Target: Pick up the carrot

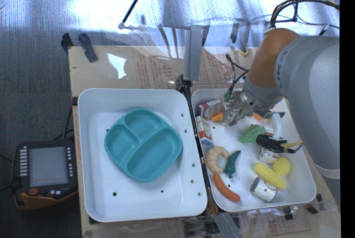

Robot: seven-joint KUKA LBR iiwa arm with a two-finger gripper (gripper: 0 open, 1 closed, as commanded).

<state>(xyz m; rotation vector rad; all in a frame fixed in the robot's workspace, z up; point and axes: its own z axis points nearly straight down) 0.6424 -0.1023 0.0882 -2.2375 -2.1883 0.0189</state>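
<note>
The gripper (234, 112) is lowered into the upper left corner of the right bin (307, 176), in the centre-right of the frame. Whether its fingers are spread or closed cannot be determined; the wrist hardware hides them, and no object is visible between them. An orange object (218, 117), judged to be the carrot, lies just left of the gripper, touching or nearly touching it, beside a dark red packet (209, 107) near the bin's rear wall. The carrot rests on the bin floor, so the pick is judged not yet complete: closing on the carrot and lifting it remain to be done. A second orange-red item, more probably a sausage (226, 188), lies at the lower left of the same bin, well apart from the gripper. The arm (302, 73) enters from the right edge of the frame, its orange band (266, 59) above the wrist, with the wrist angled down and leftward over the bin. The left bin (91, 176) holds a teal divided plate (143, 143). Both bins sit on the desk (138, 65).
</note>
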